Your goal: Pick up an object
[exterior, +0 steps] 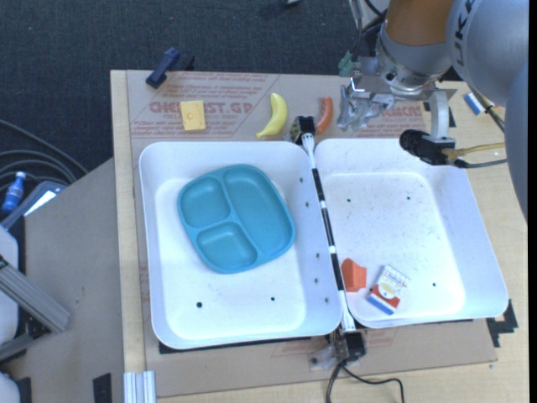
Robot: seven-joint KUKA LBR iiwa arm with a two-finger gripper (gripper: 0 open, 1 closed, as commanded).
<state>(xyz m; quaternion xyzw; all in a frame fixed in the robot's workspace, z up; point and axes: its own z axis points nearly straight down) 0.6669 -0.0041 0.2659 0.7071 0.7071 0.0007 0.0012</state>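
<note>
My gripper [361, 112] hangs over the back rim of the right bin [470, 225], near its left corner, with nothing visibly in it. In that bin's front left part lie a small orange-red piece [353, 274] and, just to its right, a little white box with red and blue print [388, 290]. Both are far in front of the gripper. In the left bin [159, 250] a blue divided plate [235, 217] lies flat.
Behind the bins, on the cardboard, lie a yellow banana [273, 114], an orange carrot-like piece [324, 112] just left of the gripper, a yellow block [192, 116] and a dark blue object [162, 67]. A black-edged divider [323, 217] separates the bins.
</note>
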